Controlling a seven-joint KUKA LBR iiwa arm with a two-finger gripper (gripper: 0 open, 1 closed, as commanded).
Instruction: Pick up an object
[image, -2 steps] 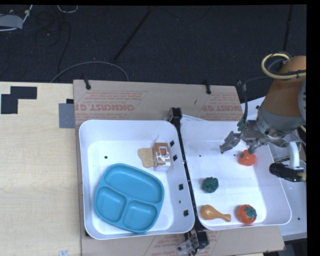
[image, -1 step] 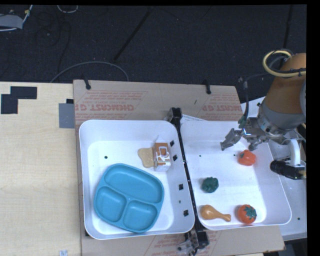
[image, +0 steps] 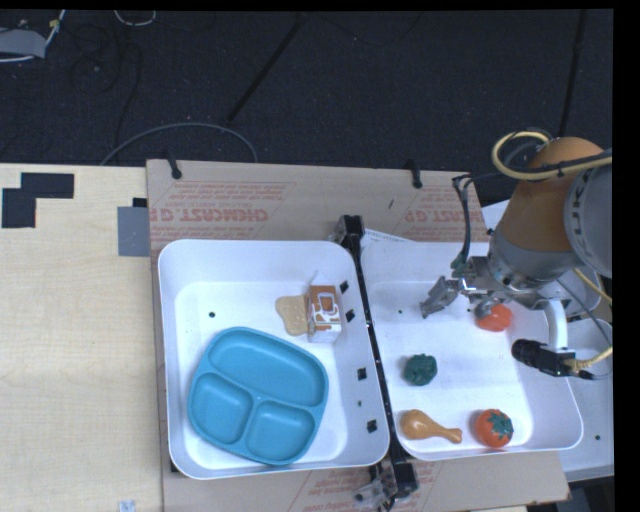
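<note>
The 2 bins (image: 262, 258) were white. A blue tray (image: 258, 395) sat beside an orange-and-white carton (image: 324, 311) (tan piece (image: 292, 314) alongside). Opposite: a dark green lump (image: 420, 369), 2 red-orange tomatoes (image: 493, 427), an orange-tan drumstick (image: 430, 427).

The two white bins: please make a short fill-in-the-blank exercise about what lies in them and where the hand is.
1. The blue divided plate lies in the ____ bin as the camera sees it.
2. The dark green object lies in the same bin as the chicken leg and two ____ tomato-like objects.
3. The hand is above the ____ bin.
4. The small carton lies beside the ____ plate.

Missing words: left; red; right; blue
</note>
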